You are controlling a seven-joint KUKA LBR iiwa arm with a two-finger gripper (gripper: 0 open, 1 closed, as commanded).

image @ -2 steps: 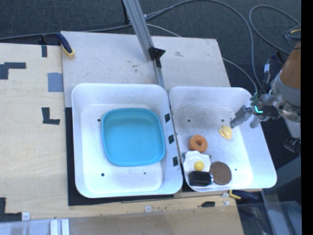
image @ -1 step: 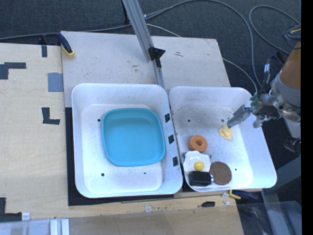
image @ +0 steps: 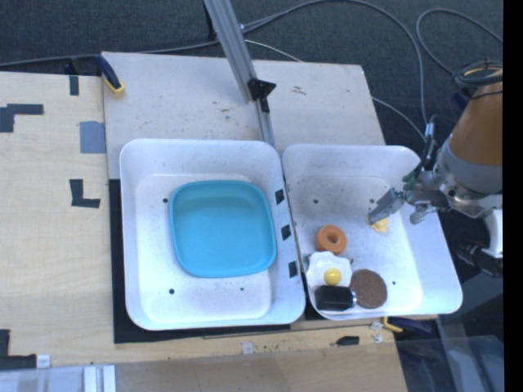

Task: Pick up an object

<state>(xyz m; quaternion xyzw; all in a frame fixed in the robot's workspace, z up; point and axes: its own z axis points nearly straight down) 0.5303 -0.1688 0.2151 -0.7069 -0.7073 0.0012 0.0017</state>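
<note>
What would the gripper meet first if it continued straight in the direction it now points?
The gripper points down-left into the right bin. Probably it would first meet the small yellow piece at its tip, or the bin floor beside it; depth is unclear. The donut lies farther along.

The arm (image: 478, 149) is a rounded grey casing with a broad orange band above the wrist and a dark ring at the top; black cables loop behind it, and the gripper (image: 384, 212) is dull grey metal with slim fingers
</note>
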